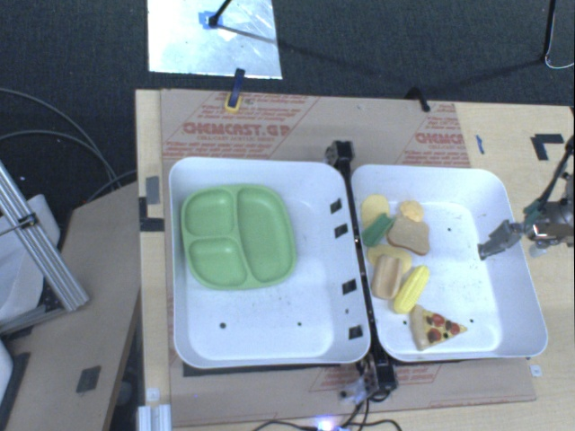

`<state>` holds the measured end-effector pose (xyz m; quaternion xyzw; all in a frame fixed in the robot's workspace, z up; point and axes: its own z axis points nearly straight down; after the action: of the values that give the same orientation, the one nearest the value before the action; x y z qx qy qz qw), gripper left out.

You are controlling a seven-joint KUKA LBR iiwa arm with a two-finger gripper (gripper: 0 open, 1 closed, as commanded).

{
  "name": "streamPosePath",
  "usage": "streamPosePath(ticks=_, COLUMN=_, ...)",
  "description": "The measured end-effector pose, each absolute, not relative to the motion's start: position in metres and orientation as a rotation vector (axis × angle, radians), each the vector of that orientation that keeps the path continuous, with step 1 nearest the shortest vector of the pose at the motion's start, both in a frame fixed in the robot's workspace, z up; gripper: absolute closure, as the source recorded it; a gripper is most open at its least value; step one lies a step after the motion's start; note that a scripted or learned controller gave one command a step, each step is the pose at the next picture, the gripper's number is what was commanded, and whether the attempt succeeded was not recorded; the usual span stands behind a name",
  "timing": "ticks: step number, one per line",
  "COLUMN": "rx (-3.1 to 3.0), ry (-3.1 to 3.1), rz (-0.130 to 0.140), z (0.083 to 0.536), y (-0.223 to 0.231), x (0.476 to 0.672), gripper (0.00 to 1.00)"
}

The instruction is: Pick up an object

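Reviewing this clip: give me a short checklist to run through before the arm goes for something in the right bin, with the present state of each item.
1. Toy food lies in the right bin: ok, clustered at its left side.
2. An easy target stands apart: ok, the pizza slice lies a little clear of the corn.
3. Gripper over the right bin: ok, near its right rim.
4. Gripper above a target: not ok, it is off to the side.
5. Gripper open: cannot tell.
6. Green tray out of the way: ok, in the left bin.
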<state>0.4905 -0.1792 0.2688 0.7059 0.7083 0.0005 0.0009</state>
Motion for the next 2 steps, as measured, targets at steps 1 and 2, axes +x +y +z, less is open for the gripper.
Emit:
streamPosePath(ticks=1, rx=2.208, ry=2.214, rz=0.018, z=0.104, y=-0.141, x=0.514, gripper=0.0)
streamPosePath(ticks=2, rx=2.21, ry=2.213, rz=-0.005, z=0.086, y=-0.09, x=0.515, gripper=0.0)
